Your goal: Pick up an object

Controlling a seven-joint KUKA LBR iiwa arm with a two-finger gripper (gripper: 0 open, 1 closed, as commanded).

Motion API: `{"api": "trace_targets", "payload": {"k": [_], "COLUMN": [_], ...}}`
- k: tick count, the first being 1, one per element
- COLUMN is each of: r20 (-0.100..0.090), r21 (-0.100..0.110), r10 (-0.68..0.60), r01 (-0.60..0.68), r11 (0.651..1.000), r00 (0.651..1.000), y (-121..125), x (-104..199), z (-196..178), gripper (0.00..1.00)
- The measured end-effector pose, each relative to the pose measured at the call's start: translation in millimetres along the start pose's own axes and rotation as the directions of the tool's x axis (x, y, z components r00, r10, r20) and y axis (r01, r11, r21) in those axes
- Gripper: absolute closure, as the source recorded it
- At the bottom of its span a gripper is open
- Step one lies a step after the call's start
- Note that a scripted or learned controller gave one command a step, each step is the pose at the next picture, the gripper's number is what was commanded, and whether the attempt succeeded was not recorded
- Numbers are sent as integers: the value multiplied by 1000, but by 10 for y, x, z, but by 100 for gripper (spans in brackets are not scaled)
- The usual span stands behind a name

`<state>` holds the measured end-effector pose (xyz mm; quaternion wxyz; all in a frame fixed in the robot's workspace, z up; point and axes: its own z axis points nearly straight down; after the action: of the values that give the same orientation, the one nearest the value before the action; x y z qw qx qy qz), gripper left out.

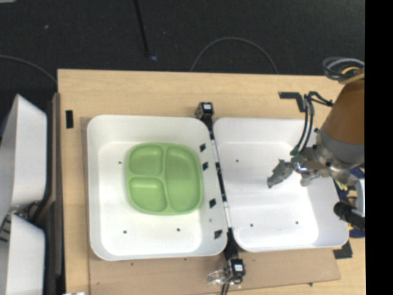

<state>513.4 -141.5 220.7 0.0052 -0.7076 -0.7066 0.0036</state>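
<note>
Jaws [277, 176] of the arm are over the floor of the right bin [270, 226], in its right half, and they point toward the left. From this slanted view I cannot tell if they are apart or together, and I see no object between them. Behind the jaws, the grey wrist goes up to the orange band [347, 112] of the arm at the right side, with dark cables beside it. The green plate [164, 178], which has several compartments, lies flat in the middle of the left bin [104, 226], well apart from the jaws. A thin divider with black clips [216, 183] runs between the two white bins. Both bins rest on the light wooden surface [153, 94].
</note>
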Motion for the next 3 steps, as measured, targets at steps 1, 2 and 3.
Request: {"api": "trace_targets", "payload": {"k": [1,2,3], "r20": [2,3,3], "r21": [-14,-9,-9], "r10": [-3,-1,0], "r01": [3,1,0], "r11": [1000,1000,1000], "r00": [1000,1000,1000], "y": [28,-23,-72], "x": [4,-53,-70], "z": [-70,535,971], "gripper": [0,0,0]}}
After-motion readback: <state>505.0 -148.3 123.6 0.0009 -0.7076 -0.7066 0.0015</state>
